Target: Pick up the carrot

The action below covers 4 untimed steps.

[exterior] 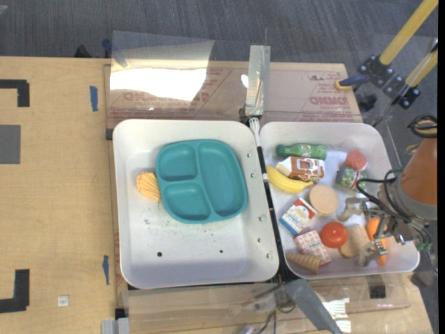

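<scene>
Carrot (375, 227): lying at right bin's (400, 266) right edge, beside tomato (334, 234). Gripper (376, 245): hovering over it; fingers' state cannot be told. Teal tray (201, 180): sitting in left bin (188, 263).

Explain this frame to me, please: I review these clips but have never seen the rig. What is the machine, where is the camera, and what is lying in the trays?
One fixed camera looks down at a slant on a bench with two shallow white bins. The machine is a robot arm, grey with an orange band, reaching in from the right. Its claw hangs low over the right bin's near right corner, right at a small orange piece, likely the carrot. Whether the claw grips it is too cluttered to tell.

The left bin holds a teal divided plate and a yellow shell-shaped toy beside it. The right bin holds toy food: a green bottle, a banana, a tomato, an ice-cream cone and small cartons.
</scene>
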Available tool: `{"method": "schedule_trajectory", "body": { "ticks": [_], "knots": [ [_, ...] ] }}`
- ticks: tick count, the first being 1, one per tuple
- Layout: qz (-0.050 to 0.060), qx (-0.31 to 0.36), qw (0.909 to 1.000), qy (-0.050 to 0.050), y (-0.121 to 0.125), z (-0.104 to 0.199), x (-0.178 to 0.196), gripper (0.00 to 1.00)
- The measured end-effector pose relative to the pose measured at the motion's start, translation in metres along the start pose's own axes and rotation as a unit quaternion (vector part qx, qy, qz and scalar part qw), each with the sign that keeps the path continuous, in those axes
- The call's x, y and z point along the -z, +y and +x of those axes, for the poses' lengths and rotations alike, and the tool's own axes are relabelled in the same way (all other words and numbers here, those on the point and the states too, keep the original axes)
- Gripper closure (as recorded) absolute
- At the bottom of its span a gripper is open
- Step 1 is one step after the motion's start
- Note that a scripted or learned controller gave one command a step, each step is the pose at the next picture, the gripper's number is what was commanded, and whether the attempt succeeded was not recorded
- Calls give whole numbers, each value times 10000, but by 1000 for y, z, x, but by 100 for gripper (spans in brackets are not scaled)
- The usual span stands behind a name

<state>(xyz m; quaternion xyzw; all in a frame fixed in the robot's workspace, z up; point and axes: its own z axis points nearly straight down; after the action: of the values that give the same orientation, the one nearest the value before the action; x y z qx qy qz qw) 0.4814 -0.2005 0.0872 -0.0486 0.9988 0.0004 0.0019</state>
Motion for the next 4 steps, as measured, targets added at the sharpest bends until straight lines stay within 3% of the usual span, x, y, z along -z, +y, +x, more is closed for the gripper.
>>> {"method": "schedule_trajectory", "body": {
  "ticks": [1, 2, 3, 4],
  "knots": [
    [14, 17, 10000, -29, 1, -2, 11, 100],
    [11, 1322, 9912, 2, 15, -7, 0, 100],
    [17, 1788, 9839, -43, 59, -37, 71, 100],
    [10, 3634, 9316, -23, 0, -52, 1, 100]
  ]
}}
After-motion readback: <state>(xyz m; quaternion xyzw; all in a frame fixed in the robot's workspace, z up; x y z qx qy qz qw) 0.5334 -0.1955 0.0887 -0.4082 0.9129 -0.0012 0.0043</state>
